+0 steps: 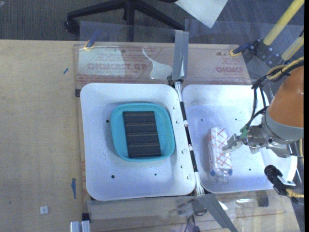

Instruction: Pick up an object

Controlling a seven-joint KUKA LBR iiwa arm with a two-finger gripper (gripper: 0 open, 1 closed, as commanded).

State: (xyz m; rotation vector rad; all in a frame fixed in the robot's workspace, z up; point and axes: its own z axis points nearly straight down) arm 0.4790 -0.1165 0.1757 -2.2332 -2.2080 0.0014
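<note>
Though blurred, red-printed packet (219, 153)

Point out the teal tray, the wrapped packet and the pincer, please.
teal tray (117, 138): camera view, its bare left rim.
wrapped packet (218, 150): camera view, middle of its patterned wrap.
pincer (235, 142): camera view, at its fingertips, beside the packet.
</note>
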